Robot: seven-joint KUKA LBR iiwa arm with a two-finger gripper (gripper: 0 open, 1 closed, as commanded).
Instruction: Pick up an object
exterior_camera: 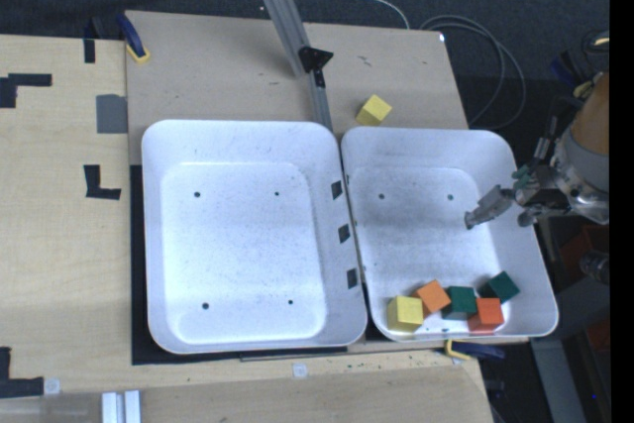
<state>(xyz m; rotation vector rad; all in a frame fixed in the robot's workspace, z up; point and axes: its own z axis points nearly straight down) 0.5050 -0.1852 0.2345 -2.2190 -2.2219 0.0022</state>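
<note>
Tool point(492, 206) over right bin point(416, 154), well above the blocks point(451, 300); grip state impossible to tell. Risk: closing on nothing, or jamming between blocks packed touching.

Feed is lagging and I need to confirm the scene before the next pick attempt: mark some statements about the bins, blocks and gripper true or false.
1. The blocks sit in the left bin. False: they cluster in the right bin, near its front edge.
2. A yellow cube lies on the bench outside both bins. True.
3. The gripper holds the orange block. False: the gripper is above the right bin's right side, apart from the blocks.
4. A yellow block is leftmost in the cluster. True.
5. Two green blocks are in the cluster. True.
</note>
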